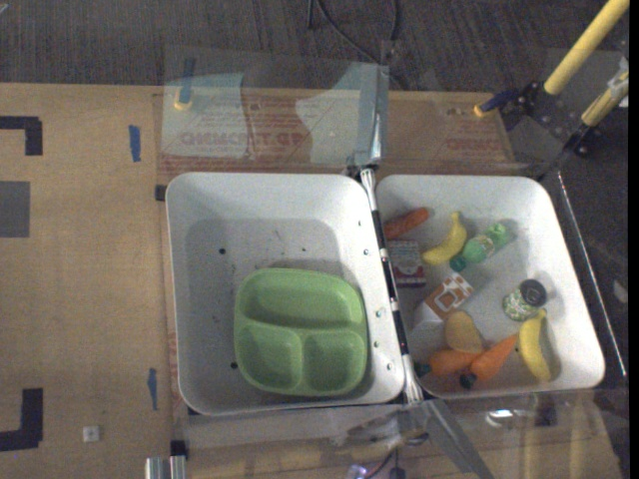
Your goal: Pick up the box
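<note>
A small orange-and-white box [446,295] lies tilted near the middle of the right bin [569,267]. A flat red-and-white packet [405,261] leans against that bin's left wall, just up and left of the box. A pale round chip-like piece [463,330] lies right below the box, touching or nearly touching it.
Around the box lie an orange carrot [406,223], a yellow banana [448,239], a green bottle [481,246], a round tin [525,299], a second banana [534,345] and two carrots [477,361]. The left bin [200,218] holds a green divided plate [300,331]. A yellow pole [589,38] crosses the top right.
</note>
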`<state>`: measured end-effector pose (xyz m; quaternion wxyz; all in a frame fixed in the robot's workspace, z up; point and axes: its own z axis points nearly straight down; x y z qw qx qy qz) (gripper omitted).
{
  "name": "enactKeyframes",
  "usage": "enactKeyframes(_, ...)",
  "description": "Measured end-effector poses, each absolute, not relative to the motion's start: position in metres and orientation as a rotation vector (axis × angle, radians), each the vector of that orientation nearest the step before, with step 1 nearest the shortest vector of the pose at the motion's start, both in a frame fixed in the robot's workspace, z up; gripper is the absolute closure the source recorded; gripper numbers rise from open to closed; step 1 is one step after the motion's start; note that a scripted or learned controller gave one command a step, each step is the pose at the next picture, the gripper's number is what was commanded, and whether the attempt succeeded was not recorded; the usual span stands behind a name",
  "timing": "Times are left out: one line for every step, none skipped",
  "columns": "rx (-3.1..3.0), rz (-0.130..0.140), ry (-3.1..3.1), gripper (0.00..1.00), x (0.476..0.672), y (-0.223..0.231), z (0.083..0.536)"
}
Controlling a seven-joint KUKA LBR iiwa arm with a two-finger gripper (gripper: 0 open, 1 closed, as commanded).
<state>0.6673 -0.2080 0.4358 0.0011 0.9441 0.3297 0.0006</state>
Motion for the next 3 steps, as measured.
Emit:
enactKeyframes(2.959,0.002,1.045,1.0,0.669,-0.204,0.446)
enactKeyframes(2.953,0.002,1.057,1.0,0.671,-0.199,0.457)
enactKeyframes(2.947,0.003,1.067,1.0,0.673,-0.195,0.467)
